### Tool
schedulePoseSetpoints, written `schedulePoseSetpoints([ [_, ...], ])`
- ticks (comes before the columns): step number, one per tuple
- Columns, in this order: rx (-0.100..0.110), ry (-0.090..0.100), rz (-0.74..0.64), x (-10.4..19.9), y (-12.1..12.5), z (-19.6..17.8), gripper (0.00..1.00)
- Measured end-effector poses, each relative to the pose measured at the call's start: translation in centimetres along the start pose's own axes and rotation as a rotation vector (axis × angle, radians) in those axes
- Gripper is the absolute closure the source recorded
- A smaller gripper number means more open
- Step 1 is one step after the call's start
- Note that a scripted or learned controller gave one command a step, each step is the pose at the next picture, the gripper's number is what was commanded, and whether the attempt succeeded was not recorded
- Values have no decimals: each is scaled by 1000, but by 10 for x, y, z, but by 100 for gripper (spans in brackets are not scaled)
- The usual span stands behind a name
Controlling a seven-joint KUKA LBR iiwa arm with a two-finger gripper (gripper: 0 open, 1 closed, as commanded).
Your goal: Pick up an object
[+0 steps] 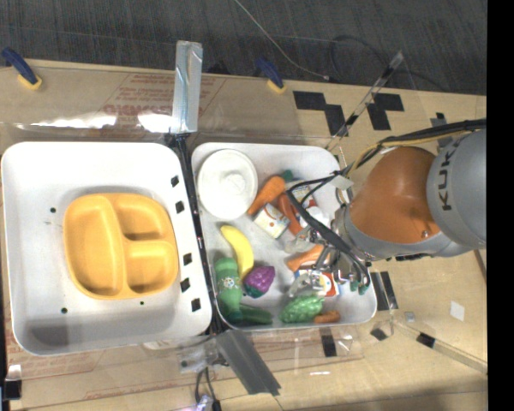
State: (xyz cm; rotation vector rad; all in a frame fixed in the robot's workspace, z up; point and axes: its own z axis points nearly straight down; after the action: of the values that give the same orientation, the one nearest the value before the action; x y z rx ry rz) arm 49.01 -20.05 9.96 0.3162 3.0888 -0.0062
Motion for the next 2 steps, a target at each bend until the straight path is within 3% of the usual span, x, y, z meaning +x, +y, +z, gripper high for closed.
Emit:
schedulePoseSetpoints([
  [1, 0, 34, 43, -16, 5, 8, 0],
  [2, 0, 34, 34, -18, 7, 0, 100],
])
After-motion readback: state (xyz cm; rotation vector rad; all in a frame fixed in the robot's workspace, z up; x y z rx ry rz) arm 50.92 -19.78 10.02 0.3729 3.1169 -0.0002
